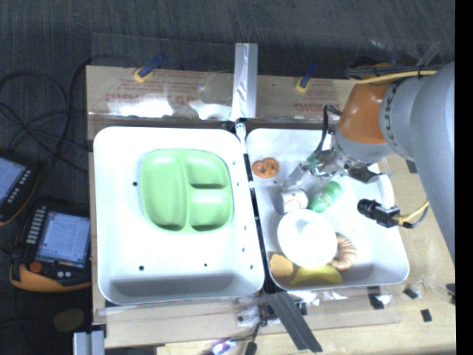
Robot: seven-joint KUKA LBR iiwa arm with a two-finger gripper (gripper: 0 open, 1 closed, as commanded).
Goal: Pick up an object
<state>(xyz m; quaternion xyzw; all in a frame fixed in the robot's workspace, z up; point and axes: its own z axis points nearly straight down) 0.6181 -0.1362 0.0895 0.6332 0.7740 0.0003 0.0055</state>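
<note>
My gripper [309, 171] reaches down into the right bin [395, 261] near its back middle. It hangs just above and behind a green bottle [326, 196] that lies tilted on the bin floor. A small white cup [294, 200] sits just left of the bottle, below the gripper. An orange round piece [264, 168] lies to the gripper's left by the bin's left wall. Nothing shows as lifted with the gripper.
A white round bowl [307, 237] sits in the front of the right bin, with a brown ring [346, 251] to its right and a yellow banana [316, 276] in front of it. The left bin [118, 272] holds a green divided plate [186, 188]. The grey arm [421, 117] crosses the right bin's back right corner.
</note>
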